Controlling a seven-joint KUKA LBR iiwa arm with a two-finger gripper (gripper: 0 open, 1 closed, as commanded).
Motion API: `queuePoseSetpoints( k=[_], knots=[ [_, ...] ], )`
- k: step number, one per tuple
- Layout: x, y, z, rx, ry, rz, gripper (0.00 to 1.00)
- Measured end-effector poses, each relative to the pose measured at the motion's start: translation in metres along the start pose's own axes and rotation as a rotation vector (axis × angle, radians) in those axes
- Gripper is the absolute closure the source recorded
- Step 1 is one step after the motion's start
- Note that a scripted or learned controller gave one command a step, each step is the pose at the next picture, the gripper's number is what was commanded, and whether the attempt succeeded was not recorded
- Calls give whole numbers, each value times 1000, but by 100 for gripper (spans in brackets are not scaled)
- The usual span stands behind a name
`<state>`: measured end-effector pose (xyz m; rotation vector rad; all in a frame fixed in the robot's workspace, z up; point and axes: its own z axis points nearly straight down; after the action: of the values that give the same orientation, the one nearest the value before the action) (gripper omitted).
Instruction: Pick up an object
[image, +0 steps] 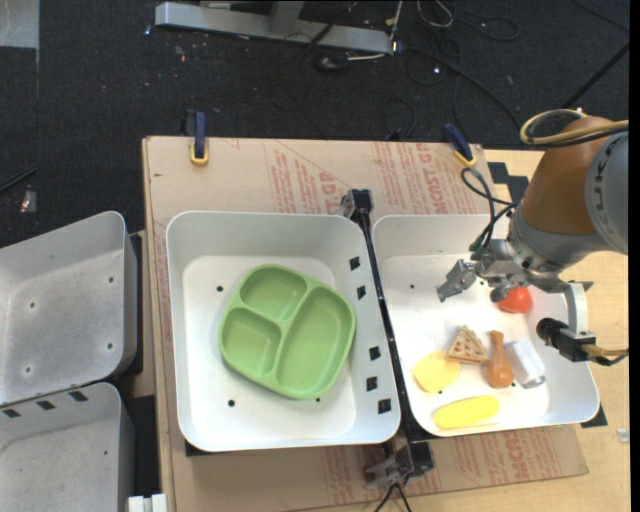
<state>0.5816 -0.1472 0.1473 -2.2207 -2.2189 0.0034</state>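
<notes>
a small round red-orange ball (515, 299) lies in the right white bin, just right of the hand (470, 277) and partly hidden by the wrist. below the hand lie a tan waffle-patterned wedge (465, 346), an orange-brown drumstick-shaped piece (497, 362), a pale translucent cylinder (527, 363), a flat round yellow piece (435, 373), and lowest, a bright yellow oblong piece (465, 411).

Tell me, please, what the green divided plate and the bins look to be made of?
Green divided plate: probably moulded plastic, one even matte colour with soft rounded ridges between its three compartments. White bins: likely thin plastic or coated sheet, smooth with rounded corners and faint sheen; the view cannot settle which.
</notes>
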Motion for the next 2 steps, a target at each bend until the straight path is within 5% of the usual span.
queuePoseSetpoints(
  k=[1, 2],
  knots=[
    [1, 0, 53, -1, 0, 0, 0],
    [0, 1, 40, -4, -1, 1, 100]
  ],
)
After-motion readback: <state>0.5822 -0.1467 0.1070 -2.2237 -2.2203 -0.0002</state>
